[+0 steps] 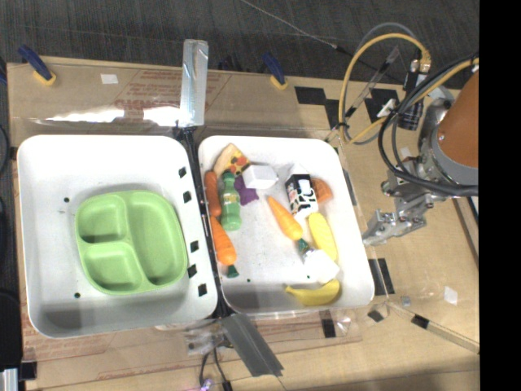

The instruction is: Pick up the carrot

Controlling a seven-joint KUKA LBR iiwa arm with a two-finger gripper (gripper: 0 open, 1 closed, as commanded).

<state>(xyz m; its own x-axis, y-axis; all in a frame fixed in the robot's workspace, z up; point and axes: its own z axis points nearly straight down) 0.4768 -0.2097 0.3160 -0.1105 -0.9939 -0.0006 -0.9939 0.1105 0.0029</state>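
Note:
An orange carrot (pixel 284 217) with a green stem end lies slantwise in the middle of the right bin (pixel 352 218). A second carrot (pixel 224 244) lies along that bin's left wall, with another orange piece (pixel 212 188) above it. My gripper (pixel 392 221) hangs outside the right bin, just past its right wall and over the bench, well to the right of the carrots. Nothing is visibly held in it.
The right bin also holds a green bottle (pixel 231 206), a white block (pixel 262 175), a black-and-white can (pixel 301 194), a yellow item (pixel 322 235), a banana (pixel 314 294) and other toy food. A green divided plate (pixel 130 240) sits in the left bin (pixel 41 169). Cables (pixel 383 63) loop at the back right.

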